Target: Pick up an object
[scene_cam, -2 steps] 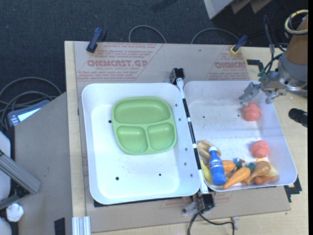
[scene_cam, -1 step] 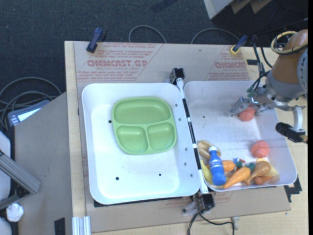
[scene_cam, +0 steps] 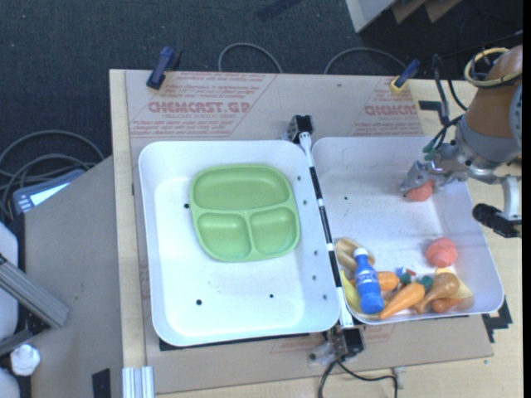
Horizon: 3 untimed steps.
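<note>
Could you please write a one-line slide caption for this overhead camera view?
Gripper low over a red object in the right bin; green tray in the left bin.

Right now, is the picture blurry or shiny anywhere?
Camera view: the green tray looks sharp and evenly lit; the right bin has soft glare on its white floor; the pincer and the small toys look a bit fuzzy.
</note>
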Each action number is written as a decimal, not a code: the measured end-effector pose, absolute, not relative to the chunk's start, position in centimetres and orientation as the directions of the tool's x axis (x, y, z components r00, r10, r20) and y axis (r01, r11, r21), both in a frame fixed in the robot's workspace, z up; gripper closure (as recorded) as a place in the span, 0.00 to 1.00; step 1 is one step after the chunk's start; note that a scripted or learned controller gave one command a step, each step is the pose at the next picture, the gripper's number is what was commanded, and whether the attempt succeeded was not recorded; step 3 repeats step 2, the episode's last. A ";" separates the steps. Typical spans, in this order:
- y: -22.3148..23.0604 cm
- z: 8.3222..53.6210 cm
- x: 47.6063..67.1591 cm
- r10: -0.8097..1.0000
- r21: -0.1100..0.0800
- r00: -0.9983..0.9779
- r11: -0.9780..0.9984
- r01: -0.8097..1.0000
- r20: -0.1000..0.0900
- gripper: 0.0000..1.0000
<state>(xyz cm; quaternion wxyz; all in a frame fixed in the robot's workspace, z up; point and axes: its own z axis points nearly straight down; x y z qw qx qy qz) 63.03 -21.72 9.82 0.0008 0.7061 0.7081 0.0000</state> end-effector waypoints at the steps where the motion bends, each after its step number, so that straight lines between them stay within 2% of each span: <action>1: -15.9 16.4 64.7 1.000 0.003 -0.002 0.002 1.000 -0.001 1.00; 2: -8.1 18.5 64.9 1.000 0.001 -0.002 0.002 1.000 0.001 1.00; 3: -8.1 18.5 64.9 1.000 0.001 -0.002 0.002 1.000 0.001 1.00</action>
